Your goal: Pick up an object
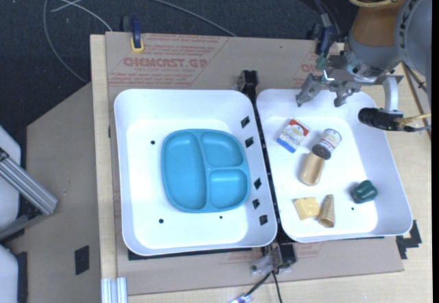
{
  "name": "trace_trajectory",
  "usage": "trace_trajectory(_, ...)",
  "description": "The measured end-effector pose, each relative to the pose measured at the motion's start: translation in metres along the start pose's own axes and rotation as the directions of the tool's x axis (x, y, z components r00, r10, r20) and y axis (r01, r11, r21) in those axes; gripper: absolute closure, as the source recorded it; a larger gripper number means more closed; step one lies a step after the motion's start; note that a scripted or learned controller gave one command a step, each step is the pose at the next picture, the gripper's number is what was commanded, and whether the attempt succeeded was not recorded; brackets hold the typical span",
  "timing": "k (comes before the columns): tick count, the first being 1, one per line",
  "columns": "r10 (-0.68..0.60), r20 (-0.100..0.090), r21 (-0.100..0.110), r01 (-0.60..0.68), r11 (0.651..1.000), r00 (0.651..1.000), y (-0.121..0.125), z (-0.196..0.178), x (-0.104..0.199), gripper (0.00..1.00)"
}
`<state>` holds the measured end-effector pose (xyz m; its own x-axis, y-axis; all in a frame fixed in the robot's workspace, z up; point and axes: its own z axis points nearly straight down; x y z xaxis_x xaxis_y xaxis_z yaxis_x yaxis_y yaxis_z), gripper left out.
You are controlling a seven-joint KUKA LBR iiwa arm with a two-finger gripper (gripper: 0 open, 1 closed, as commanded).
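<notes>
My gripper (322, 97) hangs over the far edge of the right bin (394, 178), open, with nothing between its fingers. Below it in that bin lie a small red, white and blue packet (292, 135), a little can with a dark lid (327, 143), and a tan cylinder (311, 169). Nearer the front are a yellow wedge (306, 208), a tan cone (327, 210) and a dark green lump (364, 191). All of them sit apart from the gripper.
The left bin (137, 205) holds a blue divided plate (206, 170). A row of black clips (251, 161) runs along the seam between the bins. A blue and yellow clamp (136, 34) sits at the board's far left corner.
</notes>
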<state>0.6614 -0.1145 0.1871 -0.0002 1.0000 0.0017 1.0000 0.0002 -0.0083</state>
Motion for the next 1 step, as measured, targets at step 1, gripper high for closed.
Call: trace_trajectory(1,0.000,0.000,-0.001,0.000,1.000,1.000,-0.0047,0.0451,0.0058,0.00)
